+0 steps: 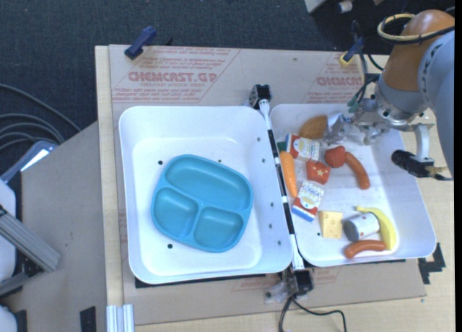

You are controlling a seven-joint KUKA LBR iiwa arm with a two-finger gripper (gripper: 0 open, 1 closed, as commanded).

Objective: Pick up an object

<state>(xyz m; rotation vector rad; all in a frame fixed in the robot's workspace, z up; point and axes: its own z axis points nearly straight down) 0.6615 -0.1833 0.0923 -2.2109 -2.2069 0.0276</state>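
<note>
- Camera view: I reach in from the right, my orange band high over the far right corner, my gripper [351,127] low at the far end of the right bin [413,208].
- I cannot tell from this slant whether my gripper is open or closed; nothing shows held in it, so I judge the pick not yet made.
- The right bin holds the candidates. Nearest me are a brown roll [313,128] just to my left and a red tomato [334,156] just below, with a sausage [357,169] touching the tomato's right side.
- Along the bin's left wall lies a carrot [288,173], beside 3 small packets: one [306,149] near the roll, a red one [317,172], and a white one [309,198] further toward the near end.
- At the near end sit a cheese slice [331,224], a grey can [359,228] touching a banana [385,225], and a 2nd sausage [364,248].
- The left bin [141,179] carries a blue tray [202,203] with 3 compartments.
- My reading: I am at the approach stage, poised over the roll-and-tomato cluster. Left to do: settle on 1 item, close on it, and lift it free.
</note>
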